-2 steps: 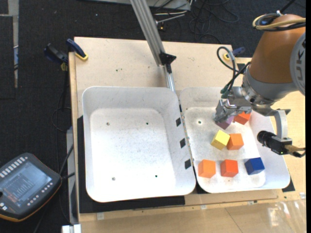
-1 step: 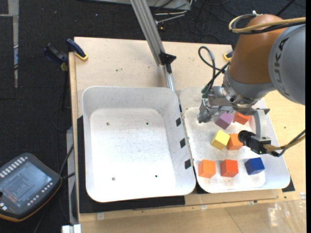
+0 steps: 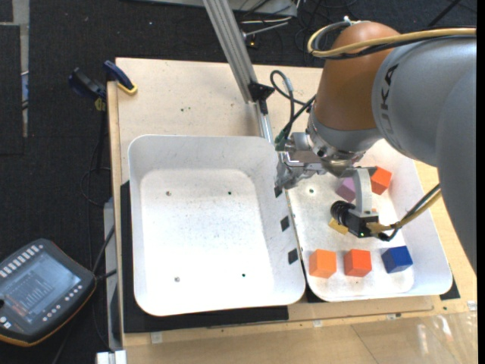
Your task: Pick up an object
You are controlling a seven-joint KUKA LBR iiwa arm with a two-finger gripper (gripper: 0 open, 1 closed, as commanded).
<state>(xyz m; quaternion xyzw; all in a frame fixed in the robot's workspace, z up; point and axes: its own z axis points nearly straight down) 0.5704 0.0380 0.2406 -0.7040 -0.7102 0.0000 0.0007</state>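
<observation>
One grey arm, smooth and rounded, with a glossy orange band above its wrist, reaches in from the right and covers the far right part of the scene. Beneath it lies the counter, a pale, flat board with a faintly speckled, chipboard-like face. On the counter sit two shallow white bins with rounded corners and low raised rims. The left bin is the broader one, its matte floor dusted with fine dark flecks. The right bin butts against it along their shared edge. Off the counter at the lower left lies a dark grey pendant with an orange rim and a pale screen. A ribbed metal rail slants down from the top towards the bins. The end effector hangs at the near-left corner of the right bin, just beside the shared edge; whether it is apart or together cannot be told, and nothing is seen in its grip. In the right bin, three matte cubes stand in a row along the near rim: a left orange cube, a middle orange cube and a blue cube. Farther back, near the wrist, sit a far orange cube and a mauve block.
</observation>
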